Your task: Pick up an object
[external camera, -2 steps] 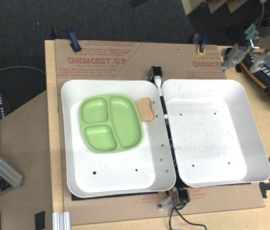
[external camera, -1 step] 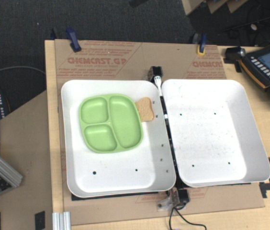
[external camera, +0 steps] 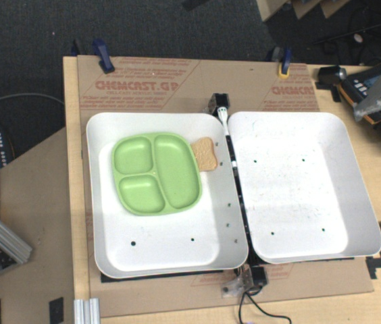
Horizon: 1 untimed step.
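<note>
A light green divided plate [external camera: 155,174] with three compartments lies in the upper middle of the left white bin [external camera: 163,252]. A small tan piece like a slice of toast [external camera: 205,154] rests against the plate's upper right rim, close to the bin's right wall. The right white bin [external camera: 298,187] shows only its bare, speckled floor.
The bins sit on a cardboard-covered board [external camera: 143,79] held by a blue clamp [external camera: 103,56] and a yellow-tipped clamp [external camera: 284,63] at the back. A black fixture [external camera: 219,104] stands between the bins at the far end. Grey and black hardware [external camera: 369,93] sits at the upper right.
</note>
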Each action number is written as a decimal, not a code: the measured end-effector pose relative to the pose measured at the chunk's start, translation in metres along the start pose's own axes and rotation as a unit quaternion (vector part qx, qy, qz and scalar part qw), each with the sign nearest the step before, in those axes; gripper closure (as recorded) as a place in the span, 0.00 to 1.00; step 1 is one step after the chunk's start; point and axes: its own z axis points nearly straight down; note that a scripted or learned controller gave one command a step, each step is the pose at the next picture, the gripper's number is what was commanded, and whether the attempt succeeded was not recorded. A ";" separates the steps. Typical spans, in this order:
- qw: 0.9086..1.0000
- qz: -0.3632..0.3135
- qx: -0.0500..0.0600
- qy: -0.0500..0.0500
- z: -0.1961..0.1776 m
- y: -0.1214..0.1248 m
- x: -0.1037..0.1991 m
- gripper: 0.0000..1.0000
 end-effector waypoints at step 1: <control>1.000 0.002 -0.002 -0.002 -0.010 0.003 -0.003 1.00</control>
